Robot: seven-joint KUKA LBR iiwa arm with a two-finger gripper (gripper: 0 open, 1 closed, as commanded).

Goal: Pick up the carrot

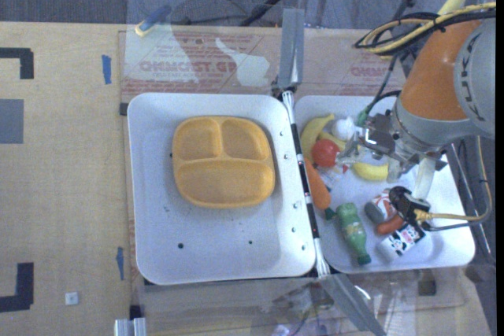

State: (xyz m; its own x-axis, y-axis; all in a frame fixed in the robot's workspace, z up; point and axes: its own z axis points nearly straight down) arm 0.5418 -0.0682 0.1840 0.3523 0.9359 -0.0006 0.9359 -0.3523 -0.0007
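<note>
A wooden bench (55,193) carries 2 shallow white bins side by side, seen from above at a slant. The left bin (157,248) holds an orange 3-compartment plate (224,161) lying flat near its centre. At 3 o'clock the grey arm (445,83), with its orange band, reaches over the right bin (453,244), its wrist hanging above the bin's upper middle. The claw (370,149) sits at the wrist's 9 o'clock side among the clutter; whether it is spread or pressed together cannot be told. A yellow banana (315,128) lies at the right bin's 11 o'clock corner, a red tomato-like ball (325,153) just below it. The carrot (317,186) rests along the right bin's left wall at 9 o'clock, tip pointing to 5 o'clock, just beside the ball and apart from the claw. A green bottle (353,232) lies at 6 o'clock, near the carrot's tip. At 4 o'clock sits a small black-and-white carton (400,240), a yellow cable (449,215) trailing above it.
</note>
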